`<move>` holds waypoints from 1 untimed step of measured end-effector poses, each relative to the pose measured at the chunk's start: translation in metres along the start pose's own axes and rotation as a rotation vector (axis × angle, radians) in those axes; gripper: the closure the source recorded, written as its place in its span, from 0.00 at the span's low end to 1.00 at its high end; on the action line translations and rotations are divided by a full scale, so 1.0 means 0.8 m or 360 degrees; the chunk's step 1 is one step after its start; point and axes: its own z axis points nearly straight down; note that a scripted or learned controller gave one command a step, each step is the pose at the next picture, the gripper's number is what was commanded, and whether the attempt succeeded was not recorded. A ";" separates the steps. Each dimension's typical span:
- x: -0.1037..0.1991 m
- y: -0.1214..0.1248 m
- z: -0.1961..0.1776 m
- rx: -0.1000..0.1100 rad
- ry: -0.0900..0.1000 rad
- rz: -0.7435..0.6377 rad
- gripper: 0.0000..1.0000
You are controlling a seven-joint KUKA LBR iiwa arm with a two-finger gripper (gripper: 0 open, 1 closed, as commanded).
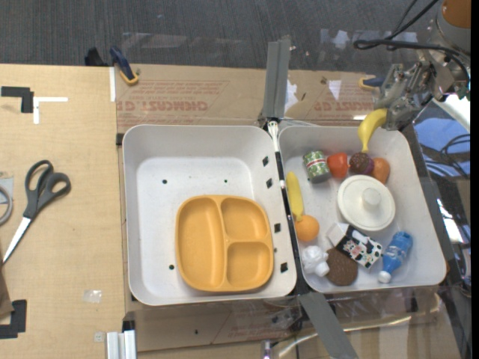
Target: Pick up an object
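The left shallow white plastic bin [142, 200] has the most open room: a yellow three-compartment plastic tray [223, 242] sits toward its 5 o'clock corner, leaving bare floor along the 12 and 9 o'clock sides. The right white bin [426, 223] is crowded. A round white lidded bowl [366, 202] sits near its middle. At 11 o'clock from the bowl stands a small green-labelled can [316, 165], with a red tomato-like ball [338, 164], a dark brown round fruit [361, 162] and an orange ball [381, 170] in a row just beside it. A slim yellow banana-shaped piece [294, 194] lies along the 9 o'clock wall, an orange round fruit [306, 228] touching its lower end. Toward 6 o'clock cluster a white crumpled lump [313, 259], a brown cookie-like disc [342, 269], a black-and-white patterned box [358, 248] and a small blue plastic bottle [395, 255].

The arm is cut off by the frame at 2 o'clock, and the metal gripper [394, 109] is a tangle of grey parts and cables, hard to make out. A curved yellow banana [370, 129] hangs at the bin's 12 o'clock rim, its upper end meeting the gripper's tip. The fingers appear closed on that end, the banana raised above the other objects.

On the wooden bench [60, 275] at 9 o'clock lie grey-handled scissors [36, 197].
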 end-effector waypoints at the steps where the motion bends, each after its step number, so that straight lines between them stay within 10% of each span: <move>1: 0.007 -0.094 -0.044 -0.0001 0.0000 -0.0040 1.00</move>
